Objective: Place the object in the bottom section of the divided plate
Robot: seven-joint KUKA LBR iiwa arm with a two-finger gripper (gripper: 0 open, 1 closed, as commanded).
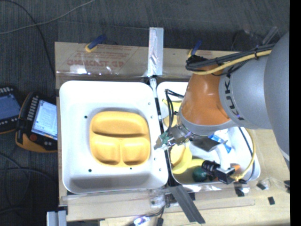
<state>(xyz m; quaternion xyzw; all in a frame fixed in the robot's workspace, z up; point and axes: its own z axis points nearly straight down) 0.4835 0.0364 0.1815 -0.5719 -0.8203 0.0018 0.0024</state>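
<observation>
A dark grey floor [47, 13] lies under a wooden bench [275, 142] with two white bins side by side. The plate [120, 138] is yellow and sits flat in the middle of the left bin [70, 126]. It has one wide part at the top and two small parts at the bottom. The gripper [165, 140] hangs just to the right of the plate, over the wall between the two bins. I cannot tell if it is apart or together, or if it holds anything. The arm [207, 102] is above the right bin [174, 87] and hides much of it. In that bin, a yellow thing [181, 158] lies near the gripper, with a green ball [200, 174] just beside it and a blue and white thing [221, 140] further right. A clear sheet [101, 58] with two blue clips covers the top of the bench. A screen [40, 121] lies on the floor, well to the left.
</observation>
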